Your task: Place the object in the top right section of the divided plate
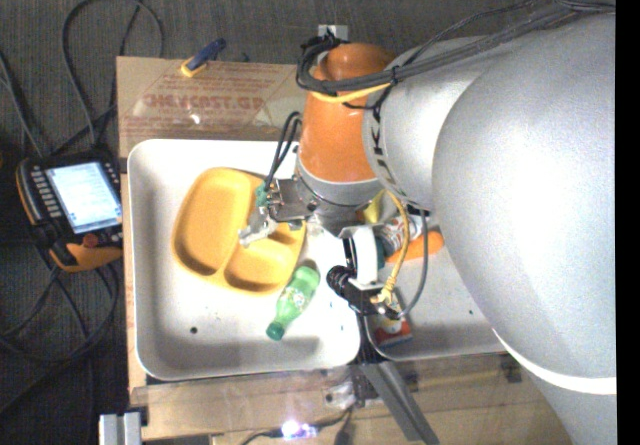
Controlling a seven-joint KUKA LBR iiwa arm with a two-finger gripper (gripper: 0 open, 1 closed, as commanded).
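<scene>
Pincer (256, 223) hovers over the yellow divided plate (215, 218), grip state indiscernible; green bottle (293, 302) lies at the plate's 5 o'clock, ungrasped.

Yellow divided plate (215, 223) in left white bin (150, 263), claw (257, 228) over it, green bottle (293, 302) lying nearby.

Colours of bin contents and arm

Divided plate (215, 223): yellow-orange. Bottle (294, 302): translucent green, white label, green cap. Bin (160, 333): white. Arm (520, 193): grey, with 1 orange band (338, 123). Bench (200, 103): brown, faded red print.
</scene>
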